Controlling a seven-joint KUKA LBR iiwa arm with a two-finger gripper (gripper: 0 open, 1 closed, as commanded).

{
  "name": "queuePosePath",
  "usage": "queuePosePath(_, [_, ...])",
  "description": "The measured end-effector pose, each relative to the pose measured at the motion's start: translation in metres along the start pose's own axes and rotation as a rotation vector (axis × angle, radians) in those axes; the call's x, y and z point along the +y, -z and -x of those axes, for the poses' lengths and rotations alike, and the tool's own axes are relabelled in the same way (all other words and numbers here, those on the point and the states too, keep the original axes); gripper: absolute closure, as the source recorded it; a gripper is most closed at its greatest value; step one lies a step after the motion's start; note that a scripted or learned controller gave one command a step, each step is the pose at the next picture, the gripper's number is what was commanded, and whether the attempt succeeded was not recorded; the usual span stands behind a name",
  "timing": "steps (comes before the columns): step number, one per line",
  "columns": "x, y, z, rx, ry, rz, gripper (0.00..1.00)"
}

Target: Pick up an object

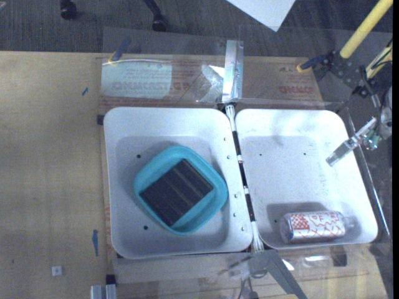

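A red-and-white patterned can (315, 225) lies on its side near the front edge of the right bin (293, 136). A teal square dish with a dark ribbed insert (179, 189) sits in the middle of the left bin (124, 142). My gripper (341, 151) reaches in from the right and hangs over the right bin's right rim. It is well behind the can and apart from it, with nothing seen in its hold.
A metal divider post (234, 67) and clear plastic panels stand behind the bins. A yellow-handled clamp (349, 48) is at the back right. Bare white floor (287, 167) fills the right bin's middle and back.
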State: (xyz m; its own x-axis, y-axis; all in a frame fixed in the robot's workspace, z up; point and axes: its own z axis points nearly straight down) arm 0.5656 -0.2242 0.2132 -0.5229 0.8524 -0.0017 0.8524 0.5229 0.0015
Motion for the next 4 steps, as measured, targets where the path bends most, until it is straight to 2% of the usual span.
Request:
queuePosePath(1, [-0.039,-0.039,-0.1,0.001,-0.005,-0.001,0.0])
queuePosePath(2, [-0.022,-0.123,-0.109,-0.018,0.069,0.019,0.0])
queuePosePath(3, [0.047,-0.124,-0.111,-0.005,-0.008,0.009,0.0])
queuePosePath(4, [0.098,-0.119,-0.043,-0.002,-0.188,0.001,0.0])
